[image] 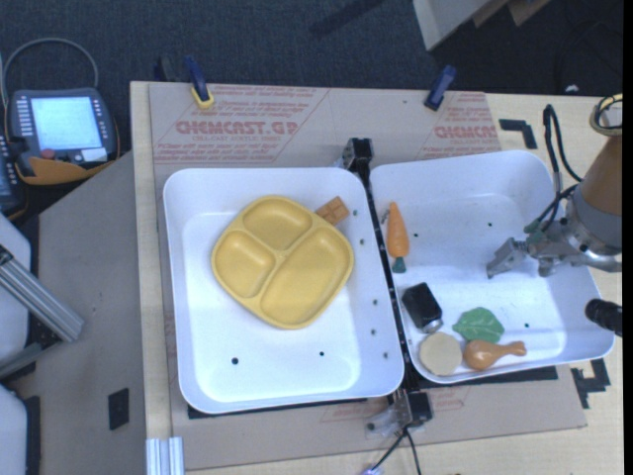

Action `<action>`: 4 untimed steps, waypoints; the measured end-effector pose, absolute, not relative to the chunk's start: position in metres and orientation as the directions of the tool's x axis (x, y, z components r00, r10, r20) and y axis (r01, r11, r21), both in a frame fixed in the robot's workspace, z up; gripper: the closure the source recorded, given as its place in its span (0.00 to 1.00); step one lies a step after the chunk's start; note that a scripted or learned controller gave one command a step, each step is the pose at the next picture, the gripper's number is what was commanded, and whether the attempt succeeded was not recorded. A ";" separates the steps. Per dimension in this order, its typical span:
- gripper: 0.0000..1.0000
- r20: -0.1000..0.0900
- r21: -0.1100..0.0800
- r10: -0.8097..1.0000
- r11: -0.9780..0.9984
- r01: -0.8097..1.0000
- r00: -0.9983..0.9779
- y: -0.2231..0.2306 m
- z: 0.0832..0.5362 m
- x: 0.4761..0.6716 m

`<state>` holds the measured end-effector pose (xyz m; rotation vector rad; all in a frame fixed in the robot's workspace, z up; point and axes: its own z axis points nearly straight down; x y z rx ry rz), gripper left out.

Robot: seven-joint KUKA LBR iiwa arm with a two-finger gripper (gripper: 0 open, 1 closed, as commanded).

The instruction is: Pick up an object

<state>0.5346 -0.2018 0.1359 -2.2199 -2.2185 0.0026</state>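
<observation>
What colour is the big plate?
Yellow plate, seen in the camera view.

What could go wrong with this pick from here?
The gripper hangs over bare floor in the right bin, so closing here would likely catch nothing. The green leaf, drumstick and round tan piece lie crowded together near the front wall, so a grab there may nudge neighbours or hit the rim.

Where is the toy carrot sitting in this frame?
The toy carrot lies in the right bin, against its left wall near the divider between the bins, above the small black block in the camera view.
</observation>
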 end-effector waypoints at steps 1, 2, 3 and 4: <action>0.00 0.000 0.002 1.000 -0.002 1.000 0.002 -0.203 0.090 0.536; 1.00 0.000 0.016 1.000 0.001 1.000 -0.001 -0.202 0.106 0.541; 1.00 -0.002 0.002 1.000 0.000 1.000 0.000 -0.202 0.147 0.539; 1.00 -0.004 0.009 1.000 0.002 1.000 -0.002 -0.201 0.212 0.540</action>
